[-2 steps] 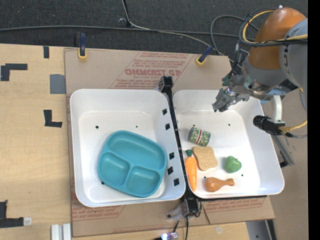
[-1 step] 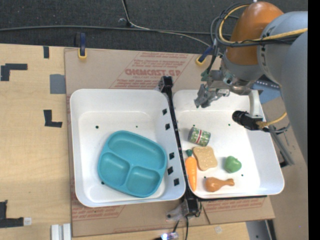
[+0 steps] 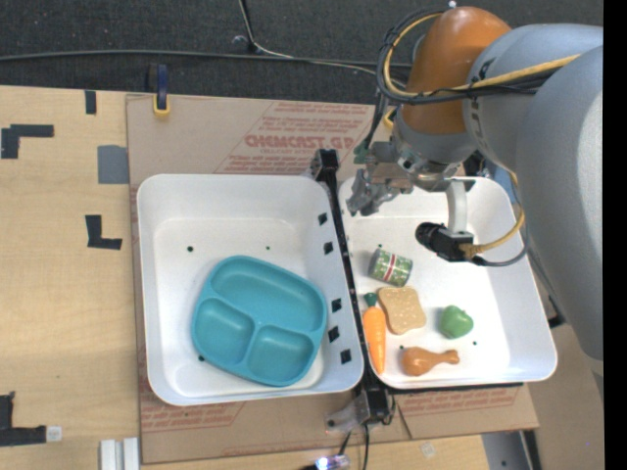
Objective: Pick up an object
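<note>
Toy food, the pickings on offer, lies clustered in the near half of the right bin [image 3: 519, 355], seen from the fixed camera above the table [image 3: 59, 262]. A small green-labelled can [image 3: 390, 265] lies on its side closest to the arm. Just below it rests a slice of bread [image 3: 402, 309], with an orange carrot [image 3: 374, 329] alongside, lying against the divider between the two bins. A green pepper [image 3: 456, 321] sits to the right of the bread, apart from it, and a brown chicken drumstick [image 3: 427, 360] lies nearest the front rim.

The gripper [image 3: 377, 189] hangs over the far left corner of the same bin, near the divider, above the can and apart from every item. Whether the jaws are apart or together cannot be told from this angle; nothing is seen between them. The grey arm, with its orange band [image 3: 446, 62], reaches in from the right, cables looping around the wrist.

In the left bin [image 3: 162, 223] a light blue divided plate [image 3: 260, 318] with three compartments lies toward the front, tilted slightly askew. Both bins rest on a cardboard sheet [image 3: 265, 135] printed in red lettering.
</note>
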Tool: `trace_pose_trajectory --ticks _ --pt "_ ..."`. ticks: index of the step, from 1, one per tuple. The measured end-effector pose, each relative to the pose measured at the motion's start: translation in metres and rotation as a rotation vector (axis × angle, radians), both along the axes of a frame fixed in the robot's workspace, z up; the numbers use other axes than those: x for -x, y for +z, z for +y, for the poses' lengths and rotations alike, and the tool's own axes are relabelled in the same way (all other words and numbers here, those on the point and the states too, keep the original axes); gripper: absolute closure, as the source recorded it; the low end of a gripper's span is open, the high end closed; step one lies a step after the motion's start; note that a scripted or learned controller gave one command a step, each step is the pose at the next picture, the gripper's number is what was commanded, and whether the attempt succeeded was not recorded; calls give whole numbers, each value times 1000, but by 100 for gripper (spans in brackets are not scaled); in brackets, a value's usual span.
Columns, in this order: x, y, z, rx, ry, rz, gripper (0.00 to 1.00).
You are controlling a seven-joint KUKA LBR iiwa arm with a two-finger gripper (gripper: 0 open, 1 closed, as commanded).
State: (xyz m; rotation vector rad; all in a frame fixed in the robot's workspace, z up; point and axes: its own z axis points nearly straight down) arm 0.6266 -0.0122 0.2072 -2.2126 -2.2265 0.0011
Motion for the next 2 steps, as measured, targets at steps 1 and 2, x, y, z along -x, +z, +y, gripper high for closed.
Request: trace_pose_trajectory --ticks 1,2 --pt "-13 -1 57 0 1 -1 100" --pt "-22 11 106 0 0 -3 100"
